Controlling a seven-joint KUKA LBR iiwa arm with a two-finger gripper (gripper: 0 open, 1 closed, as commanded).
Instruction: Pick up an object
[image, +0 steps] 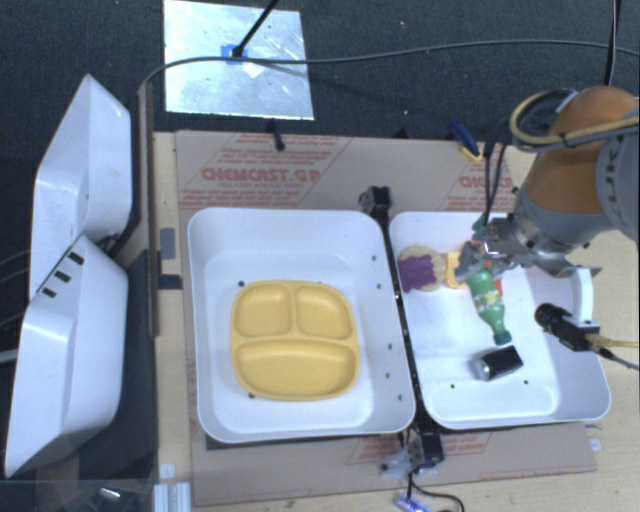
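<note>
A green bottle (491, 308) with a red band lies slantwise in the right bin (570, 395), its upper end under my gripper (481, 262). The gripper hangs low over the bin's back part, right at that end of the bottle. Left of it, a purple object (419, 266) rests on a tan round piece (428, 283), with a small yellow item (455, 270) between them and the gripper. A black can (497, 362) lies on its side nearer the front of the same bin.
The left bin (215, 300) holds a yellow divided tray (295, 338). A black clamp (376, 199) sits at the back between the bins. Grey arm and cables fill the upper right. White covers stand far left.
</note>
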